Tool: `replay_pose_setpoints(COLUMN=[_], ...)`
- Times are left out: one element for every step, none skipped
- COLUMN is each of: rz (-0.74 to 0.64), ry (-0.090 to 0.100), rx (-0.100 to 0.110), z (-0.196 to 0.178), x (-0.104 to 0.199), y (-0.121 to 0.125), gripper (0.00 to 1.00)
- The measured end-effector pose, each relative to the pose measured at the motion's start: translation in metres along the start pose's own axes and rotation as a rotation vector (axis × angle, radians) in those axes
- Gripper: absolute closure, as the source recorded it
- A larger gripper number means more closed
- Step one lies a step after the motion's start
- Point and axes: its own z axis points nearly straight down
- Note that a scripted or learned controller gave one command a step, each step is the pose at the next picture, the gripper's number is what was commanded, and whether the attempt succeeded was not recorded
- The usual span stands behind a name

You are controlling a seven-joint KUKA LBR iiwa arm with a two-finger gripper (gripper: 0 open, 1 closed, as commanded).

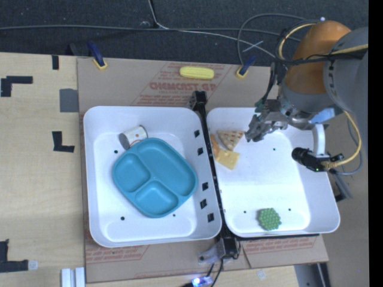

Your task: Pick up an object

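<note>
My gripper point(255, 134) hangs over the upper left part of the right bin point(299, 178), its fingertips just right of a tan waffle-like wedge point(229, 139). A yellow cheese-like piece point(225, 157) lies right below that wedge, near the bin's left wall. A green bumpy ball point(268, 219) rests near the bin's front edge. In the left bin point(102, 178) sit a blue divided plate point(154, 176) and a small white cup point(133, 137) on its side. Nothing shows between my fingers.
A yellow banana-like object point(196, 73) lies on the cardboard behind the bins. A black divider point(206, 160) runs between the two bins. Cables loop above the arm at the upper right.
</note>
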Motion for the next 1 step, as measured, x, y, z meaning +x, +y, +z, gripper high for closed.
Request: replay_pose_setpoints(rz=[-0.001], ry=[0.000], rx=[0.000], z=[0.0058], x=[0.0569], y=[-0.0121], gripper=[1.00])
